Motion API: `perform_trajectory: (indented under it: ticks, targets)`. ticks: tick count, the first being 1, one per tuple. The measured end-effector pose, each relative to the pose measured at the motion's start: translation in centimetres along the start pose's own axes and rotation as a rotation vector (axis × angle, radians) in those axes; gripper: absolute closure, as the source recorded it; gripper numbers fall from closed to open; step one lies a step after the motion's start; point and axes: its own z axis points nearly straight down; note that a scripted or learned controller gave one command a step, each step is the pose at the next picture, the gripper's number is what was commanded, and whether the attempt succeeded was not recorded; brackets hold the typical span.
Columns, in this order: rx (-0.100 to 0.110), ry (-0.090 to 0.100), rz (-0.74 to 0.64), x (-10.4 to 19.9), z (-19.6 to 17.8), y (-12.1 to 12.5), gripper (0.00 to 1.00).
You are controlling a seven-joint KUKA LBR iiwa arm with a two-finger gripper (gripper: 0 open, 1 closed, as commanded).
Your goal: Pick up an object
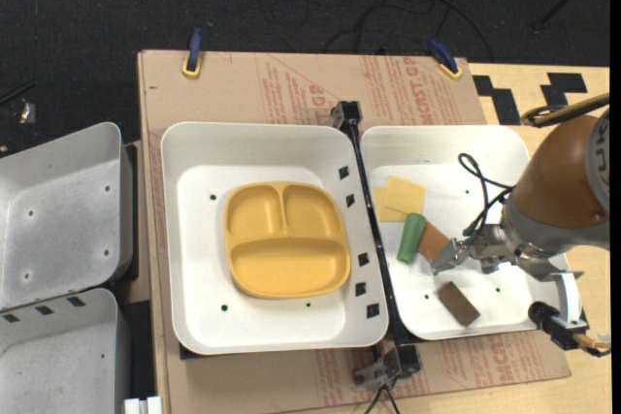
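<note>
Camera view: gripper point(454, 255) low over right bin point(505, 150), at the edge of an orange-brown block point(432, 241); cannot tell how its tips stand or whether anything is pinched. Right bin holds four items: that block, one green cylinder point(412, 238) beside it, one pale yellow flat piece point(398, 199), one dark brown block point(458, 302). Left bin point(194, 208) holds one yellow divided plate point(287, 239).

My grey arm with its orange band point(572, 172) reaches in from the bench's right edge, my hand point(454, 257) hanging low.
</note>
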Motion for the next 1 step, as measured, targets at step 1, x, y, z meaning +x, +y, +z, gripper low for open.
perform_trajectory:
  ticks: [1]
  targets:
    - [-0.004,-0.001,0.002,-0.02,-1.32,0.08,1.00]
